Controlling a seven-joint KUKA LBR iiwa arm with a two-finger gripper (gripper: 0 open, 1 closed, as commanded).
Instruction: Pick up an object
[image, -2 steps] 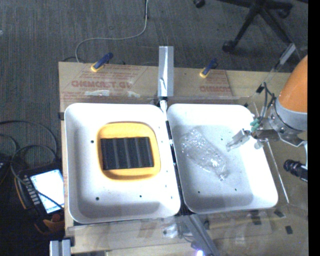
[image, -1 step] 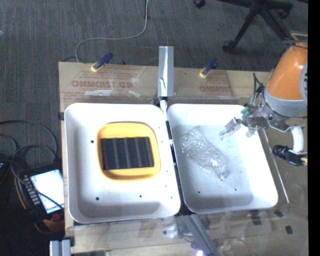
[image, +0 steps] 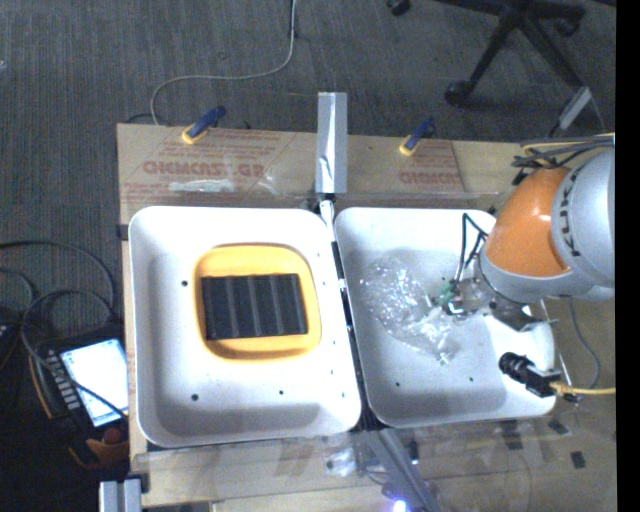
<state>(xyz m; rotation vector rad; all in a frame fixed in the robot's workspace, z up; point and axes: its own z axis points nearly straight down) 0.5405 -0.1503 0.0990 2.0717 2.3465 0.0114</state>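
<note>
my claw (image: 452, 298) low in right bin (image: 420, 395), at edge of crumpled clear plastic (image: 400, 295) (grip state hidden, i cannot tell). plastic looks light, soft, slippery; i'd pinch 1 raised fold. yellow tray (image: 258, 262) sits in left bin (image: 165, 330).

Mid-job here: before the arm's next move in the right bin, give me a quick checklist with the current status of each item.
1. Arm over the right bin: ok, it reaches in from the right.
2. Pincer near a target: ok, it sits at the crumpled clear plastic.
3. Plastic between the fingers: cannot tell, the wrist hides them.
4. Plastic lifted off the bin floor: not ok, it looks to be lying on the floor.
5. Yellow-framed object with the dark ribbed centre: ok, lying flat in the left bin, apart from the arm.
</note>
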